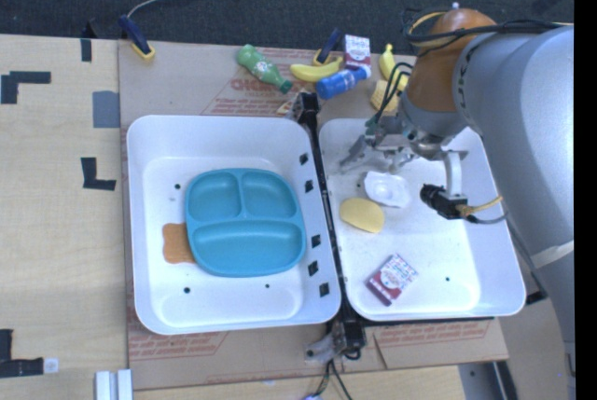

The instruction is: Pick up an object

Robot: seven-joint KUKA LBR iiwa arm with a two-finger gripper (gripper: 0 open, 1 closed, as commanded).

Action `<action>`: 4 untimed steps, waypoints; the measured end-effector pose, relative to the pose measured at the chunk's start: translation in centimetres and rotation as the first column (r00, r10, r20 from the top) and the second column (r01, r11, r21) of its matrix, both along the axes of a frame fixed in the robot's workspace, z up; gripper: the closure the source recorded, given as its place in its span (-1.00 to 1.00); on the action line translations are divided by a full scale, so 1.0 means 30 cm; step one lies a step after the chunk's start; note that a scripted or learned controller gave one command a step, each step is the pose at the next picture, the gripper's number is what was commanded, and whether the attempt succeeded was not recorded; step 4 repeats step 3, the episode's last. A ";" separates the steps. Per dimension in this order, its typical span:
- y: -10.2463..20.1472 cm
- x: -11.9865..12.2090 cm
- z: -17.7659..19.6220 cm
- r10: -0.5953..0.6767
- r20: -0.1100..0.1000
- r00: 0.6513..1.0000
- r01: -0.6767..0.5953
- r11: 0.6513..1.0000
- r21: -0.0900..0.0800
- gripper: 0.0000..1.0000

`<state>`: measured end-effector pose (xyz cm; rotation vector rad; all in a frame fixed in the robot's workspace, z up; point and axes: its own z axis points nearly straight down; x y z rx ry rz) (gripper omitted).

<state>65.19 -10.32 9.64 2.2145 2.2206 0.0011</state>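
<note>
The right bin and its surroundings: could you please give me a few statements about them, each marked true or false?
1. The gripper hangs over the right bin, above a white object. True.
2. The blue tray lies in the right bin. False: it lies in the left bin.
3. A yellow object lies beside the white object in the right bin. True.
4. The red packet lies outside both bins. False: it lies in the right bin, near its front.
5. A green bottle lies on the cardboard behind the bins. True.
</note>
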 end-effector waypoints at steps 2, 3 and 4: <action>-0.043 0.054 -0.032 -0.001 0.001 1.000 0.001 1.000 0.002 -1.00; -0.040 0.058 0.005 0.001 0.004 1.000 -0.001 1.000 0.001 1.00; -0.040 0.058 0.005 0.001 0.004 1.000 -0.001 1.000 0.001 1.00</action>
